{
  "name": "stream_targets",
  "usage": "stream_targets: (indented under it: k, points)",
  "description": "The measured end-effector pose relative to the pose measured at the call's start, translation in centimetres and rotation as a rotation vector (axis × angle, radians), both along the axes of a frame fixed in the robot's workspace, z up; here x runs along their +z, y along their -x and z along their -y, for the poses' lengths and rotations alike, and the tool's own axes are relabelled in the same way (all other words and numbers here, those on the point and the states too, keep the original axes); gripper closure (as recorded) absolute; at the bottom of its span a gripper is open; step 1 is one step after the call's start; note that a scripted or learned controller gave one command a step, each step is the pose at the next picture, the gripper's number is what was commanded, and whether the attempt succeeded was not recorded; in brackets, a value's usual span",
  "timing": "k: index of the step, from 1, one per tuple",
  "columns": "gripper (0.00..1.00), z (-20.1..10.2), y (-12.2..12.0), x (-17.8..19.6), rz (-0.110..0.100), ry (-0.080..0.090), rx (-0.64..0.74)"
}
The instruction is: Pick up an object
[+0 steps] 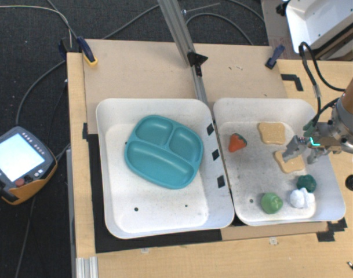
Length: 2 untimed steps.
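The right bin [246,213] holds several small items: a tan toast slice [273,133], a second tan piece [290,164], a red strawberry [237,142], a green ball [272,202], a white lump [299,198] and a dark green item [307,183]. My gripper [302,153] reaches in from the right and hangs over the upper edge of the second tan piece. Its fingers are spread open, one grey finger [292,149] on the left, with nothing between them. The arm hides part of that tan piece.
A teal divided plate [163,150] lies in the left bin [115,213]. A metal pole [177,22] slants down to the divide between the bins. A handheld pendant [17,164] lies off the bench at the left.
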<state>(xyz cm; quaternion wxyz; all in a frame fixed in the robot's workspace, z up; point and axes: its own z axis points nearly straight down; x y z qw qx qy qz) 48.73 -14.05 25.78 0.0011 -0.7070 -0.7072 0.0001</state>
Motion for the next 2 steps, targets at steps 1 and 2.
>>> stream_targets:
  k: [1, 2]
  points:
    - [0.00, 0.0, 0.0, 0.0, 0.001, 0.000, 0.000]
    - [0.00, 0.7, -0.3, -4.6, -0.005, -0.001, -0.002]
